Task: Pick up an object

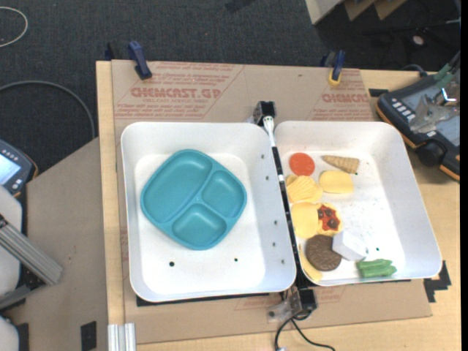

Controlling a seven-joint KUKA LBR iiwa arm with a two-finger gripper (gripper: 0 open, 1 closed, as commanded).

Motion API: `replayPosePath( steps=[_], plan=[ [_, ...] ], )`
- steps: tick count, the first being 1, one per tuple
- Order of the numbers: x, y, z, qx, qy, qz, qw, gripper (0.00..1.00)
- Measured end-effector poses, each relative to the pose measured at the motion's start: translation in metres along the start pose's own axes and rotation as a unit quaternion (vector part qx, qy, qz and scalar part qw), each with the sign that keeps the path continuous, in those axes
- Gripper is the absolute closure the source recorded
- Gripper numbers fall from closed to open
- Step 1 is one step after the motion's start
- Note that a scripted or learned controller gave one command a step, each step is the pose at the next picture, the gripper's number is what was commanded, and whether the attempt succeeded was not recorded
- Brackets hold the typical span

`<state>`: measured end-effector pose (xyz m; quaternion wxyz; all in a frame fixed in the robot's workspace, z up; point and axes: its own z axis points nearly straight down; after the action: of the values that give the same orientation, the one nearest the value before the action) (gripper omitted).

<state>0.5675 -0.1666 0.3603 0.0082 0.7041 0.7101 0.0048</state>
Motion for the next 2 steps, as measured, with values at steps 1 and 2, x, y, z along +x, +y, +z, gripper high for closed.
replayPosePath(
  steps=[1,2],
  plan=[
    [0.123,0.009,0.019,0.01,0.005,-0.003,0.9999,1.0],
    [0.105,0.069,-0.181,-0.002,0.0,0.003,1.0,1.0]
  ],
)
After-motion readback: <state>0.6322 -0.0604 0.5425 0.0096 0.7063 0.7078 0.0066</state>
